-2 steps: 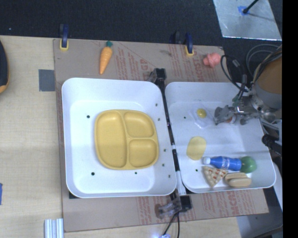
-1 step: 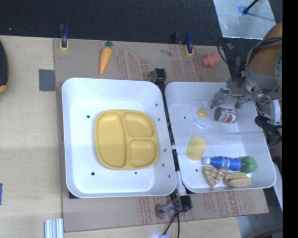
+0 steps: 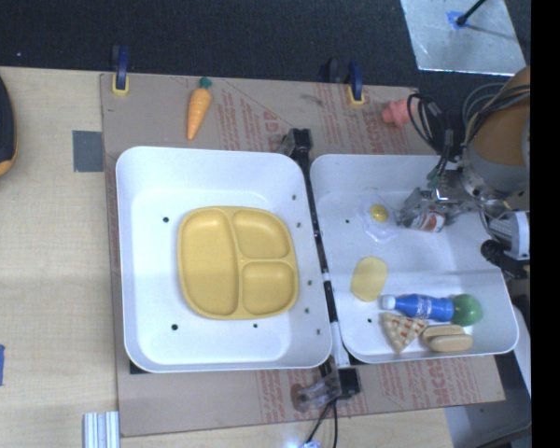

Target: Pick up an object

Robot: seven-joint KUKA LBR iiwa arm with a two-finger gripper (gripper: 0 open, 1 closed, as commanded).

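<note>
At the right of the frame the two-finger metal gripper [image 3: 429, 209] sits low in the upper part of the right-hand white bin [image 3: 347, 180]. A small red-and-white object [image 3: 436, 222] lies at its tip, but it cannot be made out whether the gripper is clenched on it, so the state of the grasp cannot be told.

The other candidates lie apart from it: a small yellow ball [image 3: 379, 214] just to its left, a pale yellow rounded piece [image 3: 369, 278] at the bin's middle, and along the lower edge a blue bottle with a white cap [image 3: 420, 306], a green ball [image 3: 467, 309], a toy pizza slice [image 3: 399, 330] and a tan bread-like piece [image 3: 448, 341].

To do the step well, the gripper should probably centre over the red-and-white object, close fully, then rise straight, clear of the bin wall.

The left-hand white bin [image 3: 140, 250] holds a yellow divided plastic tray [image 3: 238, 261]. Faint red print on the brown board [image 3: 252, 110] is too small to read.
</note>
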